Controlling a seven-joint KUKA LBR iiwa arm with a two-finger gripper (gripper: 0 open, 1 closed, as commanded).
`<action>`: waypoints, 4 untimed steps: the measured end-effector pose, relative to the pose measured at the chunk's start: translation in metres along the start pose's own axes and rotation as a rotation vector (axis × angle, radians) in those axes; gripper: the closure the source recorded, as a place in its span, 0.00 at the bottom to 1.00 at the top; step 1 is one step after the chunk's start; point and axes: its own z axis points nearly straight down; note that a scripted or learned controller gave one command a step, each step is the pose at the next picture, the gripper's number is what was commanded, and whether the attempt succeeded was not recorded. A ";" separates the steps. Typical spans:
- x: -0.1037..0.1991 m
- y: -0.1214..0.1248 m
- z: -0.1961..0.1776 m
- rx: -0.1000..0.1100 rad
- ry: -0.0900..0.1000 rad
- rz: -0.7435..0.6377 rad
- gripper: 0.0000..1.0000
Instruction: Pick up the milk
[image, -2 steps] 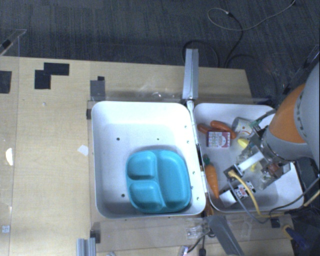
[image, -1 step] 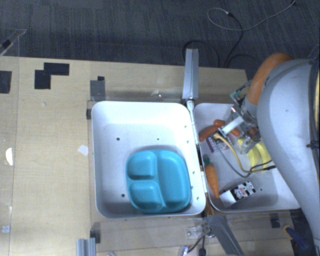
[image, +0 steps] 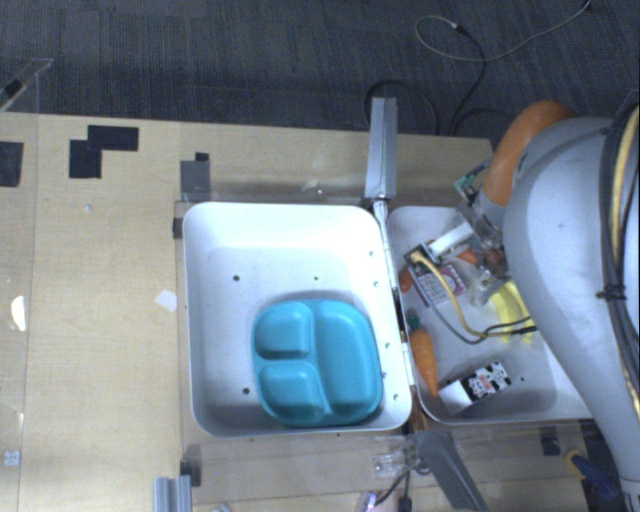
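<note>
The milk (image: 478, 384) is a small white carton with black patches. It lies on its side near the front wall of the right bin (image: 520, 408). My gripper (image: 468, 256) hangs over the back half of that bin, well behind the milk and not touching it. The grey arm with its orange band covers the bin's right side. Nothing of the milk is hidden.
An orange carrot (image: 424, 360) lies along the right bin's left wall, just left of the milk. A small printed packet (image: 432, 286) and a yellow item (image: 510, 304) lie under the gripper. The left bin (image: 230, 250) holds a blue divided tray (image: 317, 360).
</note>
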 end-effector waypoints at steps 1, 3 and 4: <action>0.005 -0.002 -0.011 -0.005 0.010 -0.013 1.00; -0.046 -0.019 0.000 -0.004 0.012 0.238 1.00; -0.087 -0.099 -0.096 -0.001 0.006 0.241 1.00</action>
